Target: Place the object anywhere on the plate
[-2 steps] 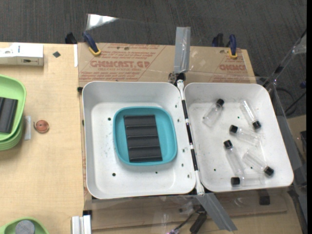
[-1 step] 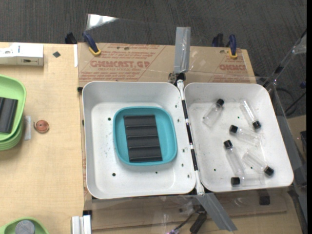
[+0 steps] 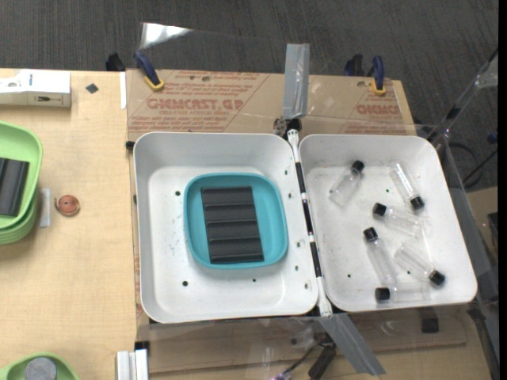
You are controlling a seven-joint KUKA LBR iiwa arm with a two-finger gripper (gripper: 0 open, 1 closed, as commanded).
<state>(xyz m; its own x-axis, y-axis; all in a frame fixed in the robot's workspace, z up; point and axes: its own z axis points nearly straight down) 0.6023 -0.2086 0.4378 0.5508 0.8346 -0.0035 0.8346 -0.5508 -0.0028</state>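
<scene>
Camera view: teal plate [image 3: 195, 212] with dark slab [image 3: 231, 223] in left bin [image 3: 154, 291]; capped clear vials [image 3: 404, 182] in right bin [image 3: 333, 287].

Two white bins on the surface, a plate in one and vials in the other.

The left bin [image 3: 154, 279] holds a teal plate [image 3: 196, 236] carrying a ridged black insert [image 3: 231, 225]. The right bin [image 3: 341, 283] holds several clear, black-capped vials [image 3: 346, 182], scattered and lying on their sides.
</scene>
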